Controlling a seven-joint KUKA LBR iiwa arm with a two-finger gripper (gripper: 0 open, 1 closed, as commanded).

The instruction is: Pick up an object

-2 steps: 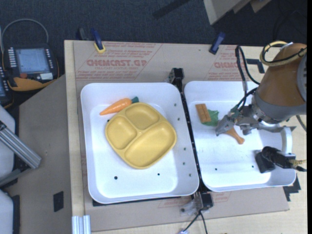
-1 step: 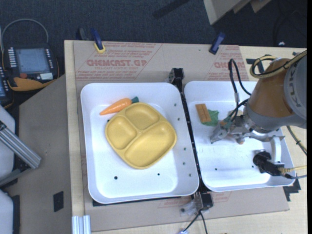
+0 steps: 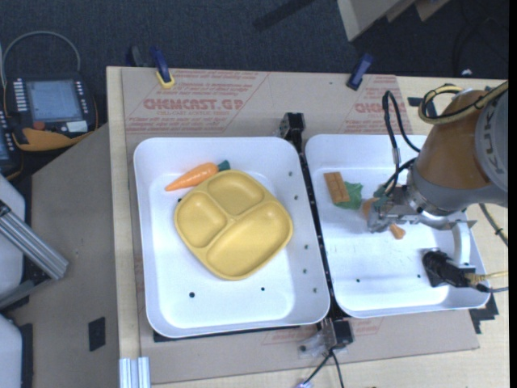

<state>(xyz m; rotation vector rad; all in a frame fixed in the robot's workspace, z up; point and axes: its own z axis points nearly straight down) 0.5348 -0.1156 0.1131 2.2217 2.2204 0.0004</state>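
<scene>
My gripper (image 3: 383,217) is low inside the right bin (image 3: 388,297), near its middle right. A small orange piece (image 3: 397,232) shows just right of and below the gripper, and another orange bit (image 3: 367,208) shows at its left; whether they are one thing is hidden by the gripper. A brown block (image 3: 334,187) lies to the gripper's upper left, with a green piece (image 3: 351,194) touching it. In the left bin (image 3: 161,297) a yellow divided plate (image 3: 233,225) lies in the middle, and a toy carrot (image 3: 192,176) rests at its upper left edge.
The arm's grey and orange body (image 3: 452,156) covers the right bin's far right part. The two bins meet along a divider (image 3: 313,217). Bare white floor lies in the right bin's front half and in the left bin's front left.
</scene>
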